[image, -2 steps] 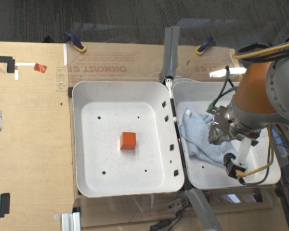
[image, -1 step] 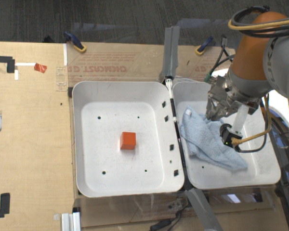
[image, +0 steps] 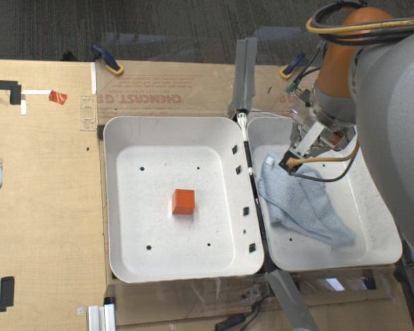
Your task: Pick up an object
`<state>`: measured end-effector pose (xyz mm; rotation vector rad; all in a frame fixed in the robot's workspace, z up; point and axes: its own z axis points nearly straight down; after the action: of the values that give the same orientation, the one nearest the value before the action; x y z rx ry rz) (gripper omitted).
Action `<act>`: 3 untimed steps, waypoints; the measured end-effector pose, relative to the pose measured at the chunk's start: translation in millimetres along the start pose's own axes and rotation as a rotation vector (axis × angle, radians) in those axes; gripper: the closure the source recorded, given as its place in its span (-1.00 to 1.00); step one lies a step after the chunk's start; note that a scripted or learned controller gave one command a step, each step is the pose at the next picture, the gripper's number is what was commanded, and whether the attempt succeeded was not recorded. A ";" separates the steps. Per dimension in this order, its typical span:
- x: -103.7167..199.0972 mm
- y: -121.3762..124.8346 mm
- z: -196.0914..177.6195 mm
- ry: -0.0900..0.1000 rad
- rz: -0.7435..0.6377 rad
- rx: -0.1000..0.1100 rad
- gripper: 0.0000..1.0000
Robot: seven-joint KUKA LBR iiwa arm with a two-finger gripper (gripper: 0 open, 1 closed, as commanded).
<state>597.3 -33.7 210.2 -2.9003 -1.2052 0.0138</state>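
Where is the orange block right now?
In the camera view, the orange block sits near the middle of the left bin, on its floor and apart from the walls. The blue-grey cloth lies in the right bin.

2 white bins are sitting side by side on the worktop (image: 41,219): left bin (image: 159,236), right bin (image: 362,205). The left bin is holding 1 orange-red cube (image: 183,202); the right bin is holding 1 blue-grey cloth (image: 303,205). So 2 loose items, 1 per bin. At the back, 2 blue-and-yellow clamps are sitting, 1 left (image: 107,59), 1 right (image: 293,66). On the worktop's left, 1 small red scrap (image: 57,97) is lying, w/ 2 black brackets: 1 top (image: 3,87), 1 btm (image: 5,292).
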 end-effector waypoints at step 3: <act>0.4 20.7 -45.5 0.001 0.013 -0.001 1.00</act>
<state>612.6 -47.9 255.6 -2.9089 -1.1858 0.0113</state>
